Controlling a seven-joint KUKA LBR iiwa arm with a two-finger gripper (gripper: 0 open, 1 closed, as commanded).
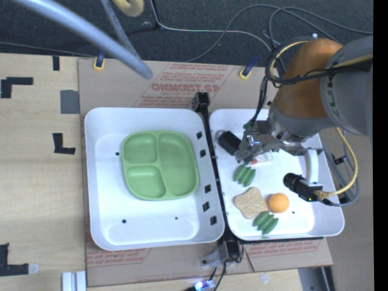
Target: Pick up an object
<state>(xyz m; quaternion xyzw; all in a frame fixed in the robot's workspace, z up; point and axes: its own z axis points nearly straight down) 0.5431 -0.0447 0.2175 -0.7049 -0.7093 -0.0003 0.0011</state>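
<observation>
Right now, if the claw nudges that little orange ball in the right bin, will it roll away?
Probably. The orange ball looks round and smooth, so a nudge would likely roll it. The tan toast piece beside it and the bin wall might stop it. It seems small, likely light.

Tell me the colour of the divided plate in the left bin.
Light green. The plate shows plainly in the camera view, lying in the white left bin.

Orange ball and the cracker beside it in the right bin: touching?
Cannot tell. In the camera view the orange ball sits right against the cracker's edge, with no plain gap or contact.
</observation>
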